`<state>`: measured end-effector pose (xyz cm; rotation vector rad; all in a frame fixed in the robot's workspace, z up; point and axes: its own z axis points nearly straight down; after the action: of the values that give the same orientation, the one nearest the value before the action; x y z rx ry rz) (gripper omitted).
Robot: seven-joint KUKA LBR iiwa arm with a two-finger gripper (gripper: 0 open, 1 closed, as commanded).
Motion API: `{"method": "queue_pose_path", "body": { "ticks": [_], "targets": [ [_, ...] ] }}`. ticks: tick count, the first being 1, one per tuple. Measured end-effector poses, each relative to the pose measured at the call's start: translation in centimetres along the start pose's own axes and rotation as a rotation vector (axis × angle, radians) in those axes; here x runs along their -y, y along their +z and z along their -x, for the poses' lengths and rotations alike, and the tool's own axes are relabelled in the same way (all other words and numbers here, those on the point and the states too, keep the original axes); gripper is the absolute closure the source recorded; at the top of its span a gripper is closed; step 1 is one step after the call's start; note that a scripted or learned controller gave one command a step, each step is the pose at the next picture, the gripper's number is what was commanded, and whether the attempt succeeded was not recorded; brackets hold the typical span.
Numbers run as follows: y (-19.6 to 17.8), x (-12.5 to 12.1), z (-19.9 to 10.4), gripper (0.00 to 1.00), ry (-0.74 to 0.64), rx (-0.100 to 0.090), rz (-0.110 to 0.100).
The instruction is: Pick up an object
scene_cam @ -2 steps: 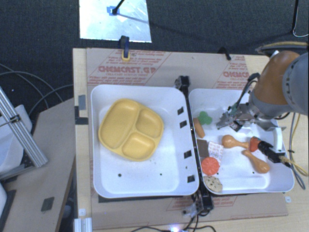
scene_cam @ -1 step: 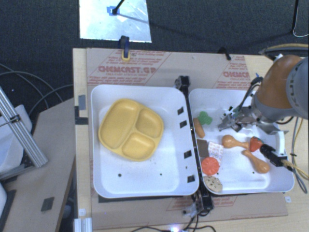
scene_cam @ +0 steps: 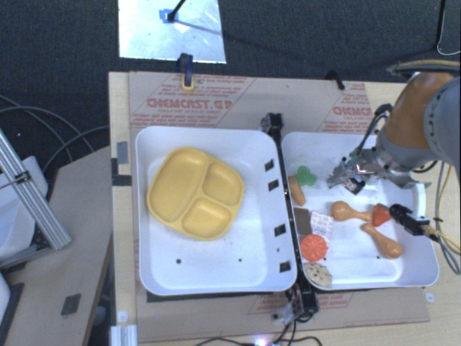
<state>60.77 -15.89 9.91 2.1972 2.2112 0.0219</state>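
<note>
Toys are lying loose in the right bin [scene_cam: 431, 265], and the claw [scene_cam: 351, 176] is hovering above the green piece [scene_cam: 305, 175] and wooden pestle [scene_cam: 351, 212], seemingly choosing a target; whether it is apart or together, I cannot tell.

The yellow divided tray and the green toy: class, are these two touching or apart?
Apart. The camera view shows the yellow divided tray lying in the left bin, while the green toy lies in the right bin, with the bins' rims between them.
</note>
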Motion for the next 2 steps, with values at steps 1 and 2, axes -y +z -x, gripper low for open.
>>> {"method": "queue_pose_path", "body": {
  "ticks": [1, 2],
  "targets": [
    [-0.04, 1.21, -0.19, 0.0, 0.0, 0.006, 0.008],
    [-0.01, 0.35, -1.13, 0.0, 0.006, 0.013, 0.003]
  ]
}}
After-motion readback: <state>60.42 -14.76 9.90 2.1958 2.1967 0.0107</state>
